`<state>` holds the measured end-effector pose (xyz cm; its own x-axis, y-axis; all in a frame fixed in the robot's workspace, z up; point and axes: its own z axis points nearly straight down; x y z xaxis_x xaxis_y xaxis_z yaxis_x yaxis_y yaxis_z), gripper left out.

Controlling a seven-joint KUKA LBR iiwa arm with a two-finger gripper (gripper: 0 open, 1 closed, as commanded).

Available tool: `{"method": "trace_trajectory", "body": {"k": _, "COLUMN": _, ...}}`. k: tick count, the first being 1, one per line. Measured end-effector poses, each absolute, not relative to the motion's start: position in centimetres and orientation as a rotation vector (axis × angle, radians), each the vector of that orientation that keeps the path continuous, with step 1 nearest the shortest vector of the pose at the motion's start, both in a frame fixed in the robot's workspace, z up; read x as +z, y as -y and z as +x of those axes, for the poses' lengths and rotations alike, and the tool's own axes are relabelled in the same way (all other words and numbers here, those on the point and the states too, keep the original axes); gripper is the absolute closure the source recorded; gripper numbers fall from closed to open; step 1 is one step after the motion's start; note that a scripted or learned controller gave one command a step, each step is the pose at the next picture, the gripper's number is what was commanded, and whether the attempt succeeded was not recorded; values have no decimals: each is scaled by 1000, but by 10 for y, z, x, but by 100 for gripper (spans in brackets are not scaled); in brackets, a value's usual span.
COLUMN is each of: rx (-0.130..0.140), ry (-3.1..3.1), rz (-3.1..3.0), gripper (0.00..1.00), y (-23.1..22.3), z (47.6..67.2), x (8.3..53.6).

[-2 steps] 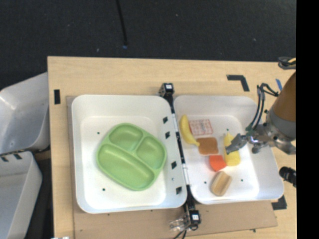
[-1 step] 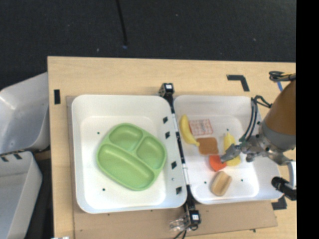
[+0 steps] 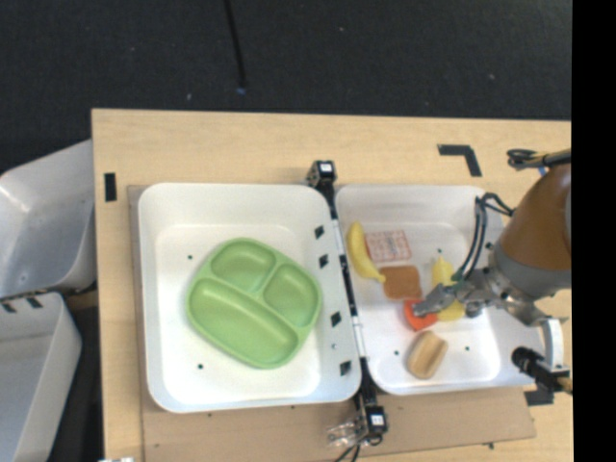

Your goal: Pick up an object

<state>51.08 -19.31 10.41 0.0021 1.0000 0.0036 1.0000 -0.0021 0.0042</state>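
The claw (image 3: pixel 435 304) sits low in the right bin (image 3: pixel 385 378), directly over a small red-orange object (image 3: pixel 420 316) and touching or nearly touching it; whether its fingers are spread or pressed together cannot be told. Behind it, the grey arm (image 3: pixel 537 234) with its orange band enters from the right. A pale wooden desk (image 3: pixel 241 142) carries two shallow white bins side by side. The left bin (image 3: pixel 159 373) holds a green divided plate (image 3: pixel 253 301) with three compartments, lying near the middle. In the right bin, a yellow banana (image 3: pixel 361 251) lies along the left side, beside a pink-and-white packet (image 3: pixel 388 246). A brown square piece like toast (image 3: pixel 400 281) lies just below the packet. A tan bread roll (image 3: pixel 426 355) rests near the front wall. A second yellow item (image 3: pixel 442 273) is partly hidden behind the claw.
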Motion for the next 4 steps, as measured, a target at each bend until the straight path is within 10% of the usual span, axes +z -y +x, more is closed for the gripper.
{"method": "trace_trajectory", "body": {"k": 1, "rx": 12, "ry": -2203, "rz": 2218, "gripper": 100, "y": 197, "z": 513, "x": 118}}
{"method": "trace_trajectory", "body": {"k": 4, "rx": 2, "ry": -2229, "rz": 2213, "gripper": 100, "y": 153, "z": 532, "x": 208}}
